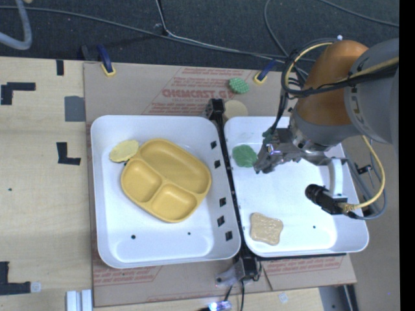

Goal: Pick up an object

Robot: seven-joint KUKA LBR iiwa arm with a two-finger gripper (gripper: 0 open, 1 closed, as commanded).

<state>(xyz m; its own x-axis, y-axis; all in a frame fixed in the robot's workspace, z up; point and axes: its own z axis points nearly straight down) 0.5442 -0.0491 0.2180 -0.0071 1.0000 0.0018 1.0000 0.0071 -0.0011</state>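
**Q:** What does the figure show, from the largest part down?

**A:** The arm [343, 89] enters from the right and bends over the right bin [350, 238], ending in the gripper [267, 161]. The left bin [104, 193] lies beyond the gripper, across the divider [224, 173], and holds a yellow tray [165, 180] with a pale yellow piece [123, 151] touching its far corner.

**Q:** Why is the gripper placed where it is?

**A:** It sits low at the divider end of the right bin, just beside a green disc [244, 155]. That closeness suggests the disc is the thing to be picked up. The disc lies flat on the bin floor on the gripper's left-bin side, touching or nearly touching its tip; contact cannot be judged from above.

**Q:** Is the gripper spread or pressed together?

**A:** That cannot be told, since the wrist hides the tip. Nothing is seen held.

**Q:** What else is within reach?

**A:** A tan piece [266, 229] lies flat in the same bin, well apart from the gripper, toward the near rim. A small green waffle piece [238, 85] rests on the cardboard [188, 92] outside both bins, past the gripper on the far side.

**Q:** What would the next move require?

**A:** Probably straddling the thin, flat disc, which offers little edge to pinch.
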